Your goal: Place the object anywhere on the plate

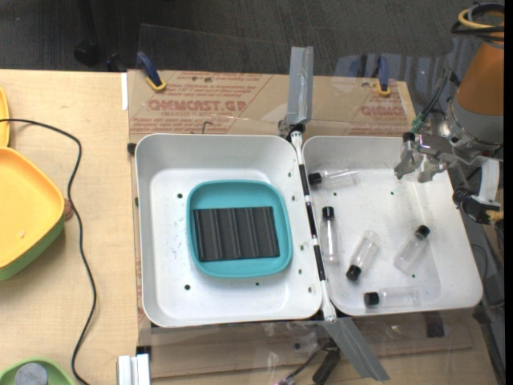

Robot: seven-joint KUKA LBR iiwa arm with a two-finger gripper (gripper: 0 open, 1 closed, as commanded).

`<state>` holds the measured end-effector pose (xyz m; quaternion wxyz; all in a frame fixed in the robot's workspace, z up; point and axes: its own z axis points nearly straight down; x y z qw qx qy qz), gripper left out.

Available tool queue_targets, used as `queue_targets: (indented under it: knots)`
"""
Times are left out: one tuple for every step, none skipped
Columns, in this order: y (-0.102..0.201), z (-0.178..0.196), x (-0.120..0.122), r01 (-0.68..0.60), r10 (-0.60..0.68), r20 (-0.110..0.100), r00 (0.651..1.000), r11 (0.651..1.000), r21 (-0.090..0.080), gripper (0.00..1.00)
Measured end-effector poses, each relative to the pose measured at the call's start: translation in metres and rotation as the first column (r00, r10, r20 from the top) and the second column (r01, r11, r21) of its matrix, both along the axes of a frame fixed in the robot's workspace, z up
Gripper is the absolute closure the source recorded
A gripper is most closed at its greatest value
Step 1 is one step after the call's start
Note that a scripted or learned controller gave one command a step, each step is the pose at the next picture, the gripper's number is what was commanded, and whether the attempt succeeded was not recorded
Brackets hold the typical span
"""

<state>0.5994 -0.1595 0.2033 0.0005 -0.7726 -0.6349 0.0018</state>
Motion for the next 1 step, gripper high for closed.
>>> queue_targets:
  knots:
    - [0.0000, 0.0001, 0.0001, 0.000, 0.000, 0.000, 1.000, 1.000, 0.000, 0.00]
